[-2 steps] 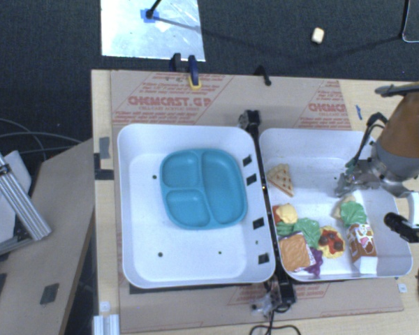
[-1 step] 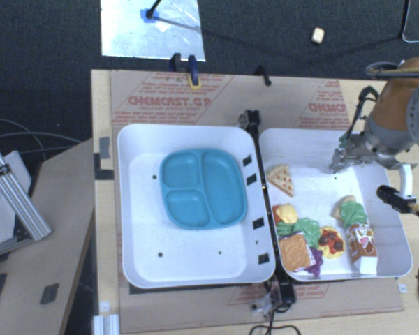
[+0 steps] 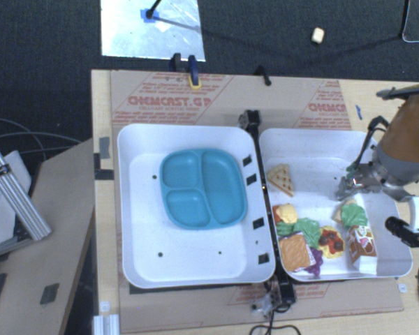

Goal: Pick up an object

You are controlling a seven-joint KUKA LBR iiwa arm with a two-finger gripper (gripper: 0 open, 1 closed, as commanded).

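Observation:
My gripper point(image 3: 350, 185) hangs low over the right side of the right bin point(image 3: 314, 152), reaching in from the right edge. Just below it lies a green-and-white toy food piece point(image 3: 353, 215), and below that a red-and-white carton point(image 3: 362, 247). A tan wedge-shaped slice point(image 3: 280, 179) lies at the bin's left side. Along the near edge sit a yellow-and-red piece point(image 3: 285, 213), green lettuce point(image 3: 306, 227), an orange toast-like piece point(image 3: 295, 252) and a red piece point(image 3: 330, 241). Nothing shows held in the gripper.
The left bin point(image 3: 146, 257) holds a blue divided plate point(image 3: 202, 188). A black divider with clips point(image 3: 258, 187) runs between the bins. The arm's orange band point(image 3: 410, 128) and a black part point(image 3: 403, 231) overhang the right bin's right rim.

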